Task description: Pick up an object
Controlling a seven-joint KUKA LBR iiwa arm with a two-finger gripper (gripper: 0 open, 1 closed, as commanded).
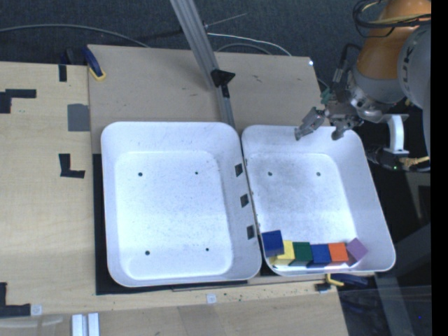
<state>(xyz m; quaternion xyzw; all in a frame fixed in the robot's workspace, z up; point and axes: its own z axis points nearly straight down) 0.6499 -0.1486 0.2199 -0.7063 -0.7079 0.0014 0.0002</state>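
Observation:
Several small coloured blocks line the near edge of the right bin [308, 187]: a blue block [272, 241] on top of a yellow one [283, 256], then a green block [302, 252], another blue block [320, 254], an orange block [337, 252] and a purple block [356, 248]. My gripper [323, 128] hangs over the far rim of the right bin, far from the blocks. Its two fingers [306, 127] are spread apart with nothing between them.
The left bin [171, 201] sits beside the right one. A slanted metal rail [199, 40] runs down from the top to the gap between the bins. Cables lie on the dark floor behind the bench.

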